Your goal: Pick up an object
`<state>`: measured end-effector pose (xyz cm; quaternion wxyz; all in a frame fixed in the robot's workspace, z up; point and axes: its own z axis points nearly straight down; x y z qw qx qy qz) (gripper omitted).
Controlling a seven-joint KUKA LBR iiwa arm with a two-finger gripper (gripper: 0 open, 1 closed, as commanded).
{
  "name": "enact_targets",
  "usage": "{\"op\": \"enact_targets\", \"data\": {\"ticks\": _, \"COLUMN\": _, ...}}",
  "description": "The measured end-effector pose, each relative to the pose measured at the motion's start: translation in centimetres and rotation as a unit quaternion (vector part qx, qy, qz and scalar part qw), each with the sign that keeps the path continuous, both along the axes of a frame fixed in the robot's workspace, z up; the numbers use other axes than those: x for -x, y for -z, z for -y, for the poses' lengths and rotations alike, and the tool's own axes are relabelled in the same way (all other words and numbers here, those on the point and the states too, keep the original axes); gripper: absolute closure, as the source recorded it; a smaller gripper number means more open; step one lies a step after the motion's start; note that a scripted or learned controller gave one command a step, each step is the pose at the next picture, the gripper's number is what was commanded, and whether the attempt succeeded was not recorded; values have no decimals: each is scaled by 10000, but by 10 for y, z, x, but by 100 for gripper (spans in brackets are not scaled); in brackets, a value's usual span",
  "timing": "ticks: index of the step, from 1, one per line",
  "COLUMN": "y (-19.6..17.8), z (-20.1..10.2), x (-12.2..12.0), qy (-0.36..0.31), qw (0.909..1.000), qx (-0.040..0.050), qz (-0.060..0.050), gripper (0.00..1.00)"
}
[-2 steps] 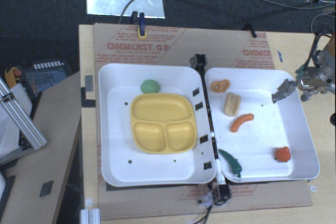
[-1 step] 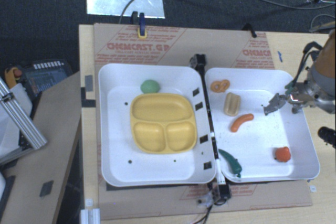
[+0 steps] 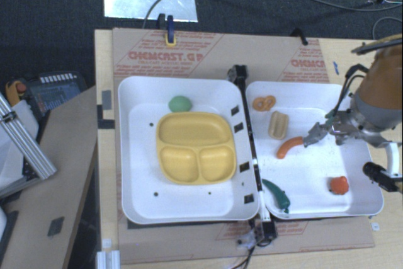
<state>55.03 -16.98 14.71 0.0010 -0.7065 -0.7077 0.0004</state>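
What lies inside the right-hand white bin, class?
The right bin holds a pretzel, beige piece, orange sausage, green item and orange-red ball. The arm hides its right edge.

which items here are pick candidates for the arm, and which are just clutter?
Pick candidates, right bin:
- orange sausage, nearest the gripper
- tan bread piece
- pretzel
- small orange-red ball
- green piece at the bin's front-left edge

Lying about, left bin:
- yellow divided tray
- green ball behind the tray
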Motion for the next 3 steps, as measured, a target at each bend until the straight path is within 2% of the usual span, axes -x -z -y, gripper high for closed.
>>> {"op": "enact_targets", "data": {"ticks": 1, "y": 63, "z": -2, "x": -2, "qy": 4, "qw": 10000, "qx": -2, "qz": -4, "gripper": 0}}
{"op": "enact_targets", "data": {"ticks": 2, "y": 48, "z": -1, "x": -3, "qy": 3, "qw": 10000, "qx": 9, "qz": 24, "gripper": 100}}
{"op": "enact_targets", "data": {"ticks": 3, "y": -15, "z": -4, "x": -2, "qy": -9, "qw": 10000, "qx": 14, "qz": 47, "gripper": 100}}
